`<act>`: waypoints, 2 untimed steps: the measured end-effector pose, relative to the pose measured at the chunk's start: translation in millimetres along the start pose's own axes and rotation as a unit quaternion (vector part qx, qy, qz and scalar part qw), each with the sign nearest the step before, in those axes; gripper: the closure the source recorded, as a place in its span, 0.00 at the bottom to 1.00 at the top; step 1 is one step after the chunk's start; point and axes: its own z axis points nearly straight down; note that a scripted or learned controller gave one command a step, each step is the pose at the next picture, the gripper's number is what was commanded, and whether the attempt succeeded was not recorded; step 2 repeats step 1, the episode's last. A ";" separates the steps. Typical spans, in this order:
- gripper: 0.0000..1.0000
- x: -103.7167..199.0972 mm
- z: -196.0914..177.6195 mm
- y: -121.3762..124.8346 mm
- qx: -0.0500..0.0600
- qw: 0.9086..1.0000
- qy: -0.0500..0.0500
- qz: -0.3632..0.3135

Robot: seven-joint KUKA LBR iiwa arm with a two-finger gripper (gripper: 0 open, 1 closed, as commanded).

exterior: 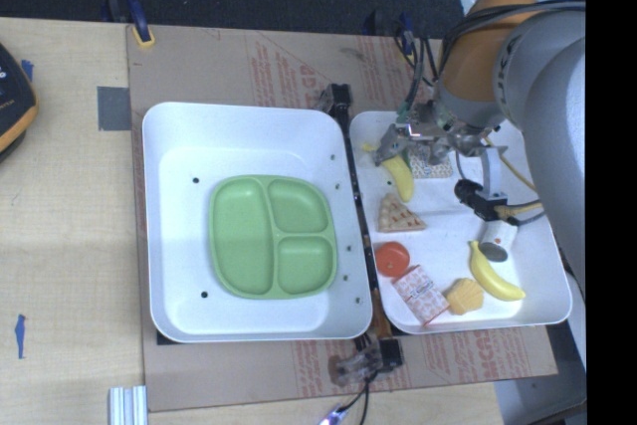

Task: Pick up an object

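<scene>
The right white bin (545, 312) holds the loose things. A small yellow banana-shaped toy (399, 177) lies near its twelve o'clock end, pointing roughly six o'clock. Just below it rests a tan triangular wedge (399, 214), flat. A red round disc (392, 259) sits at nine o'clock. Toward six o'clock lie a red-and-white patterned packet (419, 294), a yellow-orange lump (464, 296), and a larger curved yellow banana (493, 275).

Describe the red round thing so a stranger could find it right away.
Look in the right white bin, along its left wall. The red round piece lies below the pizza slice and above the red-and-white packet. It is the bin's one solid red, disc-shaped item.
</scene>
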 end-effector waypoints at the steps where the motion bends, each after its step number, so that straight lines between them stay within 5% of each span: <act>1: 1.00 -0.9 -11.7 0.7 0.001 1.000 0.000 -0.001; 2: 1.00 -0.9 -11.7 0.7 0.001 1.000 0.000 -0.001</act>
